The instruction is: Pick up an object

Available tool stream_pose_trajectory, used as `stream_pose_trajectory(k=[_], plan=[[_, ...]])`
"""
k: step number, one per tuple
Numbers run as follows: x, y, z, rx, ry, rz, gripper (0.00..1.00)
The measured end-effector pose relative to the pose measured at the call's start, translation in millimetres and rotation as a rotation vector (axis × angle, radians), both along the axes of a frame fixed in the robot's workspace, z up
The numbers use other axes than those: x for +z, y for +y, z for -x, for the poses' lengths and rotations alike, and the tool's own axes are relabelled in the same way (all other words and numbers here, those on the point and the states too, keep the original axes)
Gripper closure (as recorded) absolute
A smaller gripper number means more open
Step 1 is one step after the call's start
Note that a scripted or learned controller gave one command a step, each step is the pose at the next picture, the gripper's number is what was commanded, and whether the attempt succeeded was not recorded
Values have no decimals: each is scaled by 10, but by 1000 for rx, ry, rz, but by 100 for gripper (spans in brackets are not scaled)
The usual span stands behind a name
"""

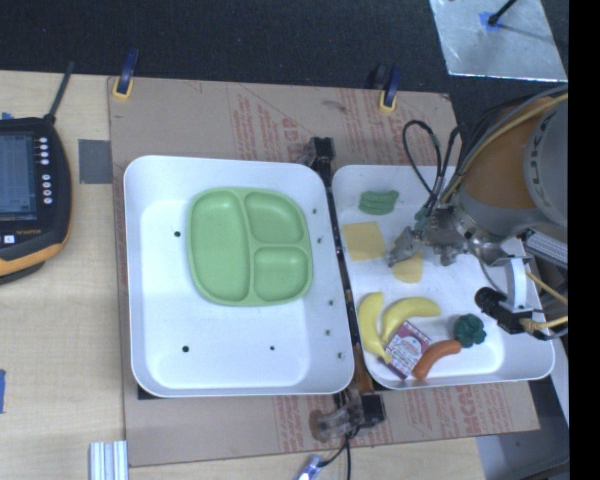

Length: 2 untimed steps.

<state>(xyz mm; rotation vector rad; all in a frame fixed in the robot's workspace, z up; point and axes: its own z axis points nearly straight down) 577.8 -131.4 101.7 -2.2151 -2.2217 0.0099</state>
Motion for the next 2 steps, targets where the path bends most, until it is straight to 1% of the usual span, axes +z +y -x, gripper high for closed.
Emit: stream_pose_trajectory(k=[1, 2], plan=[[102, -9, 0, -1, 1, 0, 100], [101, -8, 0, 0, 1, 0, 0]])
